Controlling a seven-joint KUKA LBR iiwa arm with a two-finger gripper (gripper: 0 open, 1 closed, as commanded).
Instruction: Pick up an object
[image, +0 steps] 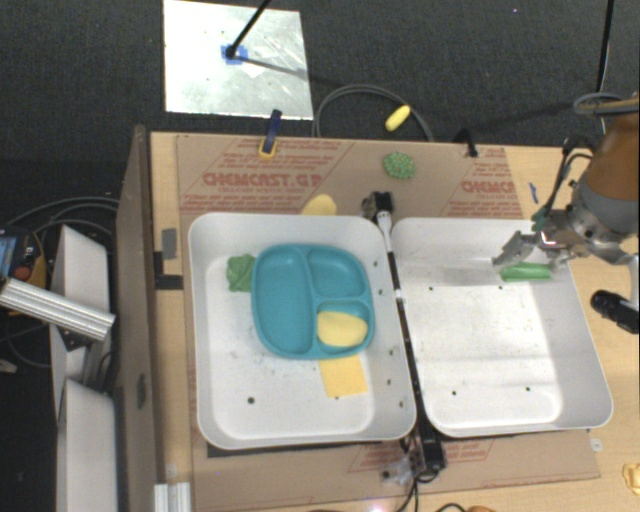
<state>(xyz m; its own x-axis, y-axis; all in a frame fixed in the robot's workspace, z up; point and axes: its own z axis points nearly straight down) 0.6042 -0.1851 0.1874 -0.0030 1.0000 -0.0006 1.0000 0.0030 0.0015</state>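
Because it is small, thin and looks like light plastic, the green stick (526, 271) should lift with no trouble — but it could slip or roll, so the best hold is across its middle. It lies in the right bin (500, 400), near the far right corner. The jaws (535, 255) sit right over it, at the end of the arm (610, 190). The stick peeks out just below them. I cannot tell how wide the jaws are — or if they hold it.
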